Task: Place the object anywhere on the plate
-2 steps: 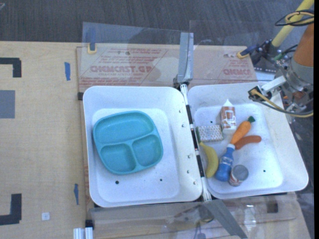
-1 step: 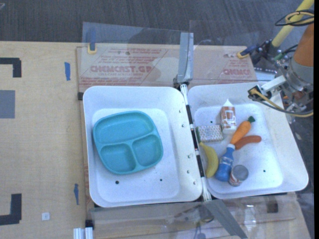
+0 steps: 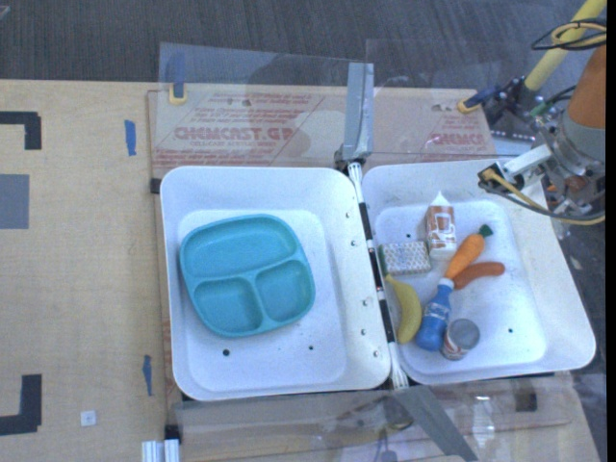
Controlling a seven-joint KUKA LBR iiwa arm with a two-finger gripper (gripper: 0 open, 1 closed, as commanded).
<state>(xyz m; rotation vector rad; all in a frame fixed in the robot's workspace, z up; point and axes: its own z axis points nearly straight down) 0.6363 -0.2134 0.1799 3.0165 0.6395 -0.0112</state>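
A teal plate (image 3: 245,272) with three compartments lies in the left white bin (image 3: 192,195). The right bin (image 3: 549,296) holds a small white and orange carton (image 3: 441,227), a carrot (image 3: 467,251), an orange sausage (image 3: 478,273), a banana (image 3: 407,308), a blue bottle (image 3: 436,314), a grey can (image 3: 463,338) and a checkered packet (image 3: 405,257). My gripper (image 3: 566,183) hangs over the right bin's far right corner, apart from all of these, with cables around it.
A clear plastic sheet and a grey upright post (image 3: 358,114) stand behind the bins. Cables and a yellow hose (image 3: 563,41) crowd the top right. The divider (image 3: 371,268) between the bins runs down the middle. Bare wooden bench (image 3: 77,258) lies to the left.
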